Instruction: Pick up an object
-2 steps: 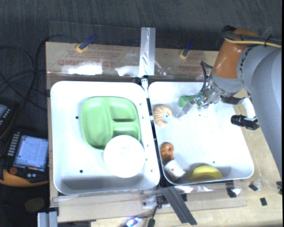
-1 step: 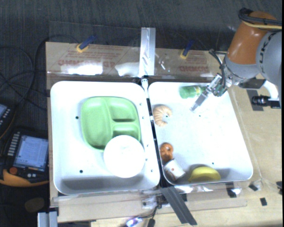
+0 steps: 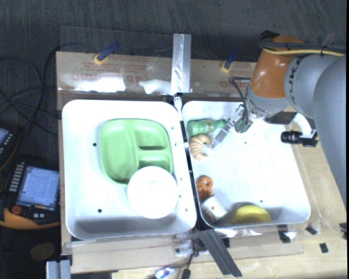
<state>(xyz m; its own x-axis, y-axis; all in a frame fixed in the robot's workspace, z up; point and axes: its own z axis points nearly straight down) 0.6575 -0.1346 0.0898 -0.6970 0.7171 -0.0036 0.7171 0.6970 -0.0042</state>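
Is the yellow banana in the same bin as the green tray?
No, the banana lies in the right bin, while the green tray sits in the left bin.

Two white bins (image 3: 75, 173) (image 3: 291, 173). Left bin: one green tray (image 3: 125, 144), one white plate (image 3: 153, 192). Right bin: one green bottle (image 3: 202, 125), one tan pastry (image 3: 199, 145), one orange ball (image 3: 204, 185), one yellow banana (image 3: 250, 215), one small white item (image 3: 212, 207), kind unclear.

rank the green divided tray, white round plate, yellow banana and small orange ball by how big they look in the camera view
1. green divided tray, largest, though the plate covers one corner
2. white round plate
3. yellow banana
4. small orange ball, smallest

All sit at similar depth in the bins, so the order looks safe.
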